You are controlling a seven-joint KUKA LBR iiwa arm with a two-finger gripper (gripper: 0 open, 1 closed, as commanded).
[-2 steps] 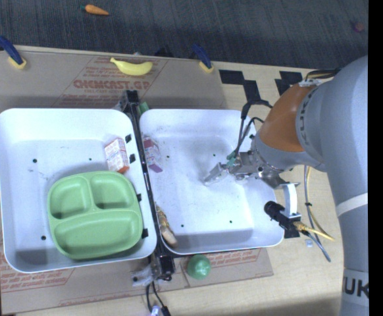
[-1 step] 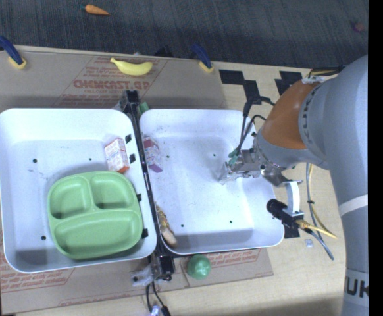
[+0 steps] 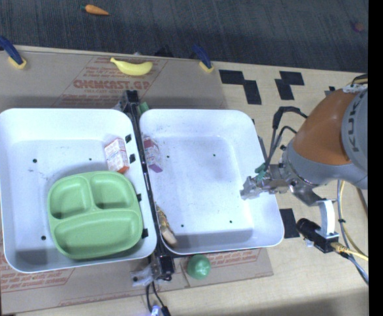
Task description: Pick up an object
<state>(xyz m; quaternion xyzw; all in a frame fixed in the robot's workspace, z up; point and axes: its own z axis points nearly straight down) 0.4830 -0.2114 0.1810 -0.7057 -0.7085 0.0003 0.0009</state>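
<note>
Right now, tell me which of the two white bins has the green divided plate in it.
The left bin. The green plate lies in its lower half beside a small carton. The right bin, which the gripper reaches over, has no plate.

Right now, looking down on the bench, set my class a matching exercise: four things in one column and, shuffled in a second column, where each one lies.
Things:
1. green divided plate
2. banana
3. green ball
4. end effector

Places:
A. on the cardboard behind the bins
B. over the right bin's right edge
C. inside the left bin
D. on the cardboard in front of the right bin

Pairs: 1-C, 2-A, 3-D, 4-B
</note>
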